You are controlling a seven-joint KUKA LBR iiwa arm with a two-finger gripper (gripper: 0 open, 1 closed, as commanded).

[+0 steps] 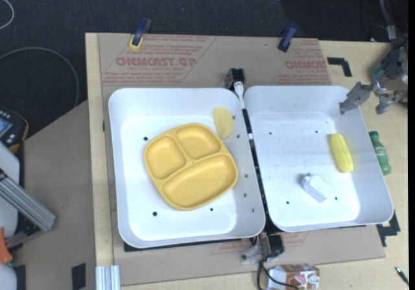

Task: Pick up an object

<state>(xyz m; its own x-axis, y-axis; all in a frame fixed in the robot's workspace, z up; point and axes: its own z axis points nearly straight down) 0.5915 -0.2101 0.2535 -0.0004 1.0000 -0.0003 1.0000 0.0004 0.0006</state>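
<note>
A yellow plastic corn cob [341,152] lies in the right-hand shallow white bin [285,214], toward that bin's right side, its length running roughly up and down the frame with a slight tilt. Below and to the left of it, near the middle of the same bin's lower half, sits a small white and grey block-shaped object [314,187], well apart from the corn. A green bottle-like object [380,151] lies just outside this bin's right rim, beside the corn but on the other side of the wall. The gripper [365,94] is at the upper right of the frame, above the right bin's upper right corner, with its grey fingers spread apart and nothing between them; it is clear of the corn and of the other pieces. In the left-hand shallow white bin [126,204] a yellow plastic divided plate [190,165] with three compartments takes up the centre, turned at a slant. A pale yellow rounded piece [224,122] rests just off the plate's upper right edge, near the wall shared with the other bin. Both bins sit on a tan cardboard-coloured board [194,55] with reddish printed lettering, held at its top edge by a yellow and blue clamp [138,35] on the left and a blue clamp [287,37] further right.
</note>
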